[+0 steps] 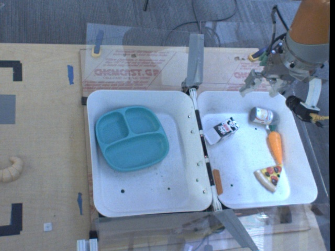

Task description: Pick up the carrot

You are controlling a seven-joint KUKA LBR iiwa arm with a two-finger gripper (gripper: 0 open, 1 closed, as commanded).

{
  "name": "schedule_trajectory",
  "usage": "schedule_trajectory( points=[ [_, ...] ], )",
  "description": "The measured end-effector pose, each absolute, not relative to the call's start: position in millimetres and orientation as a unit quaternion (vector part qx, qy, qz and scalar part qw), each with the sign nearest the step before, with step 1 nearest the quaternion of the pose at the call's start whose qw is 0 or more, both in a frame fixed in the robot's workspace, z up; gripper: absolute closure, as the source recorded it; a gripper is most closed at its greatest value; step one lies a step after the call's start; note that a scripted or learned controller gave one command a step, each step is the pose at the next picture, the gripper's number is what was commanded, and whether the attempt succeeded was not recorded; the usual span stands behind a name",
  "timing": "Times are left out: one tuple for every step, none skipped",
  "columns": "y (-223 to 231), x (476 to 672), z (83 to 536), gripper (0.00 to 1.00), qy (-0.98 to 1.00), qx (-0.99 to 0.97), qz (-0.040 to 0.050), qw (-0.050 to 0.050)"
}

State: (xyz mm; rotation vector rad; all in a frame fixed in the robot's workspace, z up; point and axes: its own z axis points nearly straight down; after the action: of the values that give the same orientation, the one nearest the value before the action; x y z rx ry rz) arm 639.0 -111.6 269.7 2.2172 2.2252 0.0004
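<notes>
Two white bins sit side by side on a pale wood bench top (42, 119). Left bin (157, 192) has a teal divided plate (132, 138) lying flat in it. Right bin (241, 192) holds the carrot (275, 146), lying lengthwise near the right wall, green end up toward a small silver can (261, 115) that it nearly touches. Toy pizza slice (268, 178) just below the carrot's tip. Black-and-white carton (224, 128) near the divider.

Gripper (264, 83) hangs over the top edge of the right bin, well apart from the carrot; nothing between the fingers, which look spread apart.

Bench has black tape corners and blue tape bits on the left, plus a croissant-like thing (10, 169) at the far left edge. A cardboard sheet (136, 72) lies behind the bins. Grey carpet beyond with loose black cables (212, 4).
</notes>
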Motion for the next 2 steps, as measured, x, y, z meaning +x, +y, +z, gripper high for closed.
schedule_trajectory(
  points=[
    [-177, 602.6, 209, 0.00, 0.678, 0.735, -0.0004, 0.000],
    [-205, 576.6, 179, 0.00, 0.693, 0.721, 0.0001, 0.000]
  ],
)
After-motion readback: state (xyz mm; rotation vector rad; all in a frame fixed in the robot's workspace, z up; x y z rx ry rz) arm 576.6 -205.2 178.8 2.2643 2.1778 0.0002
